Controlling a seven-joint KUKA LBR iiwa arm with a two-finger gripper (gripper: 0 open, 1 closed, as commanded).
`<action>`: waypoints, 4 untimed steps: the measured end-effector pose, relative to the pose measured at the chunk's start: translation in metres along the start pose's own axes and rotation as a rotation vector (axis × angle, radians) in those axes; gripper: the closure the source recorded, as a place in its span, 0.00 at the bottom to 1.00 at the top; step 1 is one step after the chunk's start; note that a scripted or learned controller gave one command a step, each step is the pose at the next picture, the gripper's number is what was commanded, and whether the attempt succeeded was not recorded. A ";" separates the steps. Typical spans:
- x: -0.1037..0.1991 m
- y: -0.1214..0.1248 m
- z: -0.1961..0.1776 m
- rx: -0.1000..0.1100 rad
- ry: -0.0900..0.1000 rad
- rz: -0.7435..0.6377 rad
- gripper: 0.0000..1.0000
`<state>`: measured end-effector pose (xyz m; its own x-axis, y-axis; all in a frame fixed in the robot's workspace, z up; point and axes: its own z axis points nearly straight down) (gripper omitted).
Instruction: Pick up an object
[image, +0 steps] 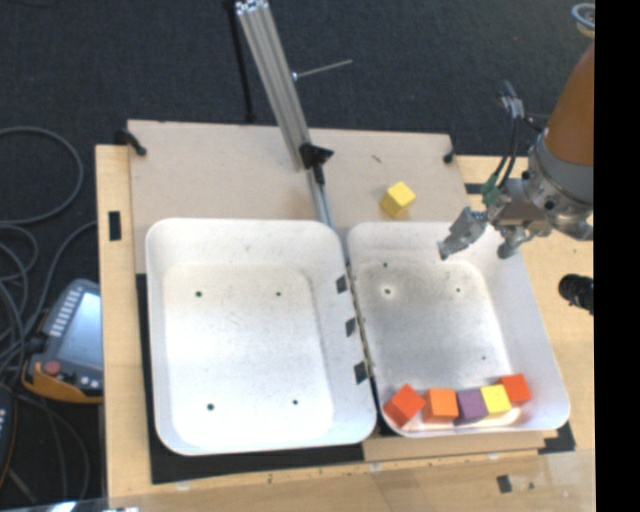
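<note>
Two white bins (250, 235) sit on a tan bench. Five small blocks (458, 402) line the right bin's 6 o'clock edge: orange, orange, purple, yellow, red. They look light and hard; pinch one by its flat sides. At 1 o'clock, the gripper (482, 233) hangs spread apart, holding nothing.

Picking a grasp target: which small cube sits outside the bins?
The yellow cube on the bare board behind the right white bin. The others line that bin's front edge.
</note>
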<state>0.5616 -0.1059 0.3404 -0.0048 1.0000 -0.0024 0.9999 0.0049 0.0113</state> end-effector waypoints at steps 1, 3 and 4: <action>0.013 -0.067 0.082 0.021 0.004 0.006 0.00; 0.146 -0.078 0.143 0.010 0.003 -0.003 0.00; 0.142 -0.078 0.143 0.009 0.002 0.009 0.00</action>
<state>0.4845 0.0355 0.1963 0.0041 1.0000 -0.0002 1.0000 -0.0041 0.0023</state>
